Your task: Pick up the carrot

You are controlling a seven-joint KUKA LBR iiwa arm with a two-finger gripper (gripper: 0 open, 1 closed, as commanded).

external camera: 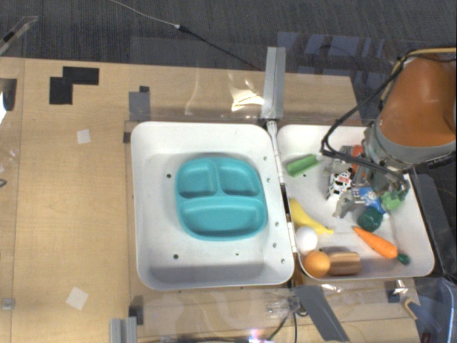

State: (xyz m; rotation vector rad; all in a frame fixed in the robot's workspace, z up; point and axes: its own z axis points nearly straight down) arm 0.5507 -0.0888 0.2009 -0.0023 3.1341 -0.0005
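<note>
The carrot [377, 243] is orange with a small green tip and lies flat in the right bin [421, 252], near its front right corner. My gripper [351, 197] hangs over the middle of that bin, a short way up and to the left of the carrot and apart from it. The grey arm with its orange band [420, 98] covers the bin's back right part. Nothing shows as held.
Around the gripper sit a black-and-white toy [341, 183], a blue piece [367, 195] and a dark green piece [371, 219]. A green pod [302, 164], banana [308, 216], white egg [306, 240], orange [317, 264] and brown block [344, 261] fill the bin's left. A teal divided plate [220, 197] lies in the left bin.
</note>
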